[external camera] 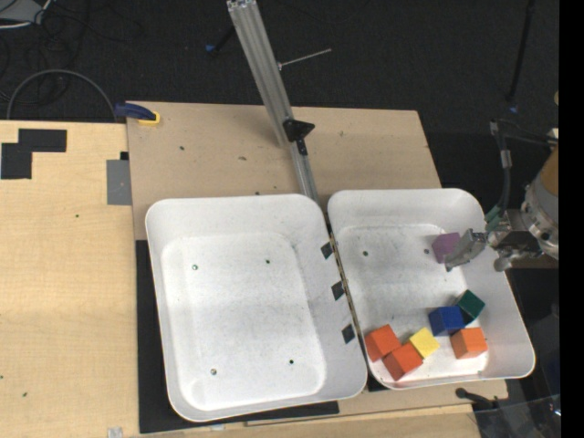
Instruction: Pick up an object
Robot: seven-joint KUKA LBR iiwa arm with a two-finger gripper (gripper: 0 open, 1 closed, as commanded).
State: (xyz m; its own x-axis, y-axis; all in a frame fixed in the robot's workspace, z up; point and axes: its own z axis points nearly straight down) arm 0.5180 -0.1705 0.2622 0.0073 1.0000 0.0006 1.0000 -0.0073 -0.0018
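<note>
The bench point(228, 153) is the largest thing here, a brown board with a paler wooden surface to its left. A slanted metal rail point(274, 108) runs down across it to the gap between the bins. On the bench sit two shallow white bins side by side. The left bin point(182, 235) has a bare speckled floor. The right bin point(392, 213) holds all the blocks.

The arm point(547, 199) comes in from the right edge, over the right bin's far right rim. Its jaws point(467, 245) point left, and a purple block point(446, 247) sits right at their tips, above the bin's upper right part. The jaws seem to pinch the block's right side, though the fingers are small and blurred there, so the hold cannot be told for sure.

Along the right bin's near edge lie the other blocks, close together: a green block point(472, 305), a blue block point(446, 320) just beside it, an orange block point(469, 342), a yellow block point(423, 342), and two red-orange blocks point(382, 340) and point(402, 360) touching each other.
</note>
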